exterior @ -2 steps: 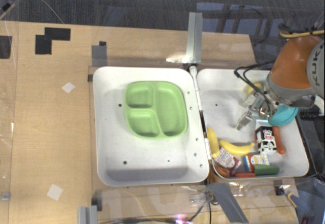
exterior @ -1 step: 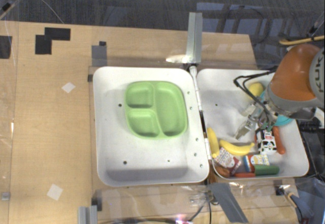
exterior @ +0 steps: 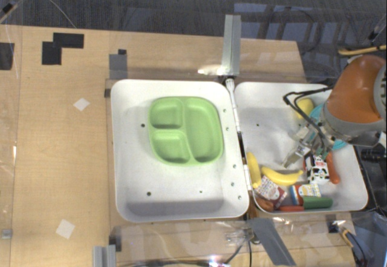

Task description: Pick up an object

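My gripper (exterior: 298, 147) hangs over the middle of the right bin (exterior: 266, 108), open, with bare bin floor between its metal fingers (exterior: 293, 157). Just below it lies a yellow banana (exterior: 282, 174), apart from the fingertips. A second banana (exterior: 253, 169) lies along the bin's left wall. A small printed carton (exterior: 315, 169) and an orange piece (exterior: 332, 172) sit right of the gripper. Along the front wall rest a green block (exterior: 318, 202) and a red packet (exterior: 289, 206). The wrist partly hides a yellow object (exterior: 305, 106) at the back.
The left bin (exterior: 130, 138) holds a green three-compartment plate (exterior: 184, 130). A metal divider post (exterior: 231, 42) stands behind the seam between the bins. Black cables (exterior: 296, 99) loop off the wrist over the right bin's back half.
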Available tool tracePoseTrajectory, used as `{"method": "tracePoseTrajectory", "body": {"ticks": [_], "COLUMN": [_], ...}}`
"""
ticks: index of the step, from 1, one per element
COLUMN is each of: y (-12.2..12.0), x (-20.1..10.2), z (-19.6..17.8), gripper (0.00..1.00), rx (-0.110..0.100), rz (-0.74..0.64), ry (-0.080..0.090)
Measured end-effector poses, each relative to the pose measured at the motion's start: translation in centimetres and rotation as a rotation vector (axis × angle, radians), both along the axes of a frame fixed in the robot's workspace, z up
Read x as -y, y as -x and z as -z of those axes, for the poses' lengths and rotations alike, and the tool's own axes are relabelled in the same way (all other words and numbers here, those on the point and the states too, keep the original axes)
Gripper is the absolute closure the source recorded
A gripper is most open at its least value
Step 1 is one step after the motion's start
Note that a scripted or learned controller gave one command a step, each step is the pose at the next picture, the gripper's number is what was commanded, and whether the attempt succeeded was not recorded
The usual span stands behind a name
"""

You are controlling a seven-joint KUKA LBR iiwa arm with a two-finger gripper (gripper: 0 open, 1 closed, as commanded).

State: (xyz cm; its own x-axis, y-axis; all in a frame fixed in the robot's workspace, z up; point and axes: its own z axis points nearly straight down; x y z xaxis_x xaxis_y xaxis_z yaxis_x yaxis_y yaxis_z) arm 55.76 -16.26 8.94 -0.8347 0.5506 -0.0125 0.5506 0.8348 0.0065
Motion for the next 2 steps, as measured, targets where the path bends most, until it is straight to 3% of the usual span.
{"method": "tracePoseTrajectory", "body": {"ticks": [1,2], "y": [2.8,6.6], "x": [3.1,-0.5], "z": [-0.3,-0.1], "gripper": [0.00,0.00], "rx": [-0.002,0.003], "rz": [0.275,0.356], "ry": [-0.005,-0.001]}}
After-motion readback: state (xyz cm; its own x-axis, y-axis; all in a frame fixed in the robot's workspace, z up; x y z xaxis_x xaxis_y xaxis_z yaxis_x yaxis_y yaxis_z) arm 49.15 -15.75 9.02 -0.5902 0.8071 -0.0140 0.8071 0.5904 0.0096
